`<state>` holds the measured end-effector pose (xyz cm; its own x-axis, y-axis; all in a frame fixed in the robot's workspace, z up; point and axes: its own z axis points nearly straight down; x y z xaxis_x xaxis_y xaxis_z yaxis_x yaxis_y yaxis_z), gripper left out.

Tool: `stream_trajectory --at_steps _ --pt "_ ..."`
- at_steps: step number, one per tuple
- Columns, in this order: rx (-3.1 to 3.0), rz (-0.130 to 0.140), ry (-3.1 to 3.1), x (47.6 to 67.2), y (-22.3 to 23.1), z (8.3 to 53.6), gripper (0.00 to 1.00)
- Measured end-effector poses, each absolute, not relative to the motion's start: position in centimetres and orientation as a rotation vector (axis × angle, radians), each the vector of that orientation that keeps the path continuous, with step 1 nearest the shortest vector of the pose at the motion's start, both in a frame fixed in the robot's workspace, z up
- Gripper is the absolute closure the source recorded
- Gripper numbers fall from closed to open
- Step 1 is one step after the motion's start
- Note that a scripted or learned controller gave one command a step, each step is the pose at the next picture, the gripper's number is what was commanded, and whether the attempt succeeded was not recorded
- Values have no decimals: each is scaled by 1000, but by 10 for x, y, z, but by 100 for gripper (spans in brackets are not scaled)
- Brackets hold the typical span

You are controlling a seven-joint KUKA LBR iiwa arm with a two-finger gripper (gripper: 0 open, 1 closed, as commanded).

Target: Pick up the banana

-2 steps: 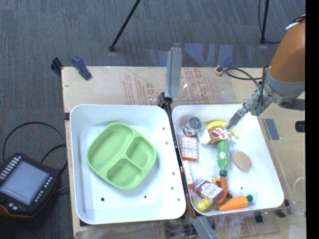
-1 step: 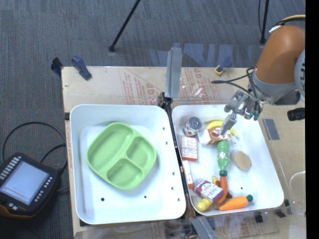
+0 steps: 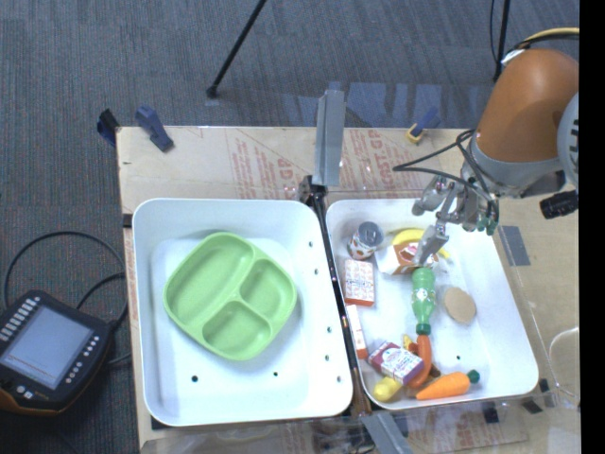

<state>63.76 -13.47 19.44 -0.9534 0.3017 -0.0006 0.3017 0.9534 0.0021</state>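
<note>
The banana point(image 3: 407, 241) is yellow and lies near the back of the right bin point(image 3: 506, 296), partly under an orange-brown packet point(image 3: 405, 256). My gripper point(image 3: 433, 246) hangs from the orange-banded wrist point(image 3: 525, 107) and reaches down at the banana's right end, just above the cap of a green bottle point(image 3: 423, 296). From here I cannot make out any contact between the gripper and the banana, and nothing is visibly lifted.
The right bin also holds a small can point(image 3: 365, 238), a red-and-white box point(image 3: 358, 282), a tan disc point(image 3: 459, 305), two carrots point(image 3: 444, 385), a pink box point(image 3: 397, 362) and a lemon point(image 3: 386, 389). A green divided plate point(image 3: 230, 294) lies in the left bin point(image 3: 151, 253).
</note>
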Motion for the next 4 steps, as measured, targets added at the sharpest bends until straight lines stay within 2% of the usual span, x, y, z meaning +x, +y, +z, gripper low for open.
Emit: stream_trajectory --at_steps 1,2,3,4 --pt "-188 -5 3112 631 -101 124 0" --pt "-652 5 3069 645 -46 188 0" --pt "-1213 2 2890 645 -108 295 0" --pt "-1529 6 2741 645 -54 188 0"
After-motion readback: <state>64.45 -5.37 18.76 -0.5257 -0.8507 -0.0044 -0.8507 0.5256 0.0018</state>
